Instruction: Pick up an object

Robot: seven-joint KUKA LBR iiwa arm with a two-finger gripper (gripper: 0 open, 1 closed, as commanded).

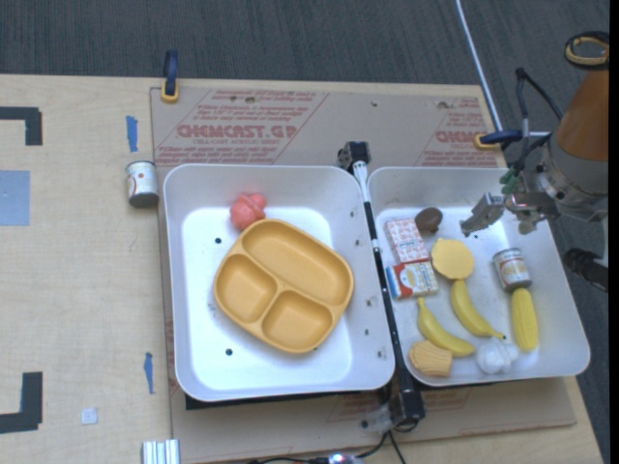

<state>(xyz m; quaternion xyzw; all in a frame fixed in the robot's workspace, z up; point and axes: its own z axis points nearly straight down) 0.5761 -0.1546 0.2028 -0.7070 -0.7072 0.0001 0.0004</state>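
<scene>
Right now, the gripper (495, 211) is seen hanging over the top part of the right bin (571, 341), at about 1 o'clock from the bin's middle. Nothing is held between its tips. Whether the tips are apart or together cannot be told, because they look small and blurry.

Many things can be picked in that bin. A small can (511, 269) is found just below the gripper, at 5 o'clock from it. A yellow corn cob (523, 319) lies below the can. Two bananas (456, 319) lie near the bin's middle, with a round yellow disc (452, 259) above them. A brown ball (428, 220) sits at 9 o'clock from the gripper, and two small food boxes (410, 257) rest by the left wall.

The can is probably the easiest pick, since it is closest. A clean grab would likely be helped if the tool is lowered straight down over the can's middle and both sides are squeezed. The corn should not be bumped.

The left bin (184, 288) holds an orange divided plate (282, 286) and a pink toy (248, 208) at 11 o'clock from the plate.
</scene>
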